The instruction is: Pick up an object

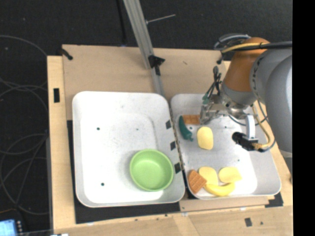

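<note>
My gripper [206, 113] hangs low over the back left part of the right bin [261, 181], under the grey arm with its orange band. Just left of the gripper lies a small orange piece [191, 119] and a dark green tool [185, 128]. A pale yellow lemon-like object [205, 137] rests just below and in front of the gripper. At the bin's front lie more yellow items [229, 174], a banana [219, 189] and a brown waffle-like piece [196, 181]. Nothing shows between the fingers.
The left bin [98, 132] holds a light green bowl [151, 169] near its front right corner. A slanted metal pole [142, 38] rises behind the bins. A black cable part [244, 140] hangs off the wrist over the right bin.
</note>
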Available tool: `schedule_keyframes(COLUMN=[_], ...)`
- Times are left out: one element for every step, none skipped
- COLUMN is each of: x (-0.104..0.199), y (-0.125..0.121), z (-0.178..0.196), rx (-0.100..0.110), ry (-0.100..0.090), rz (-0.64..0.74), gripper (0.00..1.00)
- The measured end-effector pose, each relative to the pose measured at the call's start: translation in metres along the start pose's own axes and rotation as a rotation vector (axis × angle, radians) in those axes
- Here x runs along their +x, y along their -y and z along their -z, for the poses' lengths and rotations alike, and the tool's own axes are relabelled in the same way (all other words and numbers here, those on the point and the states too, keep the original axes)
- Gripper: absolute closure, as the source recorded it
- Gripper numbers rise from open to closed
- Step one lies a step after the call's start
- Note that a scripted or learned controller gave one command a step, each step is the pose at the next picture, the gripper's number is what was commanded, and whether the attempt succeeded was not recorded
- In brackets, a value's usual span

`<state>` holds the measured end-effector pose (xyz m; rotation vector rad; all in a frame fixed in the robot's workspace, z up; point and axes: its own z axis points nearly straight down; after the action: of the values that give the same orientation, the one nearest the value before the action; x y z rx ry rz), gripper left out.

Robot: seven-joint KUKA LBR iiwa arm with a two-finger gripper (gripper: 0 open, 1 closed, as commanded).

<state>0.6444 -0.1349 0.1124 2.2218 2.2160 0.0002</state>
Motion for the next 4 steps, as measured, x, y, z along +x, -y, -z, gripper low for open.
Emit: schedule_keyframes(x=[0.005,0.003,0.002,0.054], y=[-0.001,0.004,0.003,0.014], z=[0.045,0.091,0.1,0.097], rx=[-0.004,-0.003,0.0,0.003], ry=[-0.003,-0.002,-0.004,-0.004], rz=[0.005,0.004,0.005,0.009], gripper=[1.0,1.0,1.0,1.0])
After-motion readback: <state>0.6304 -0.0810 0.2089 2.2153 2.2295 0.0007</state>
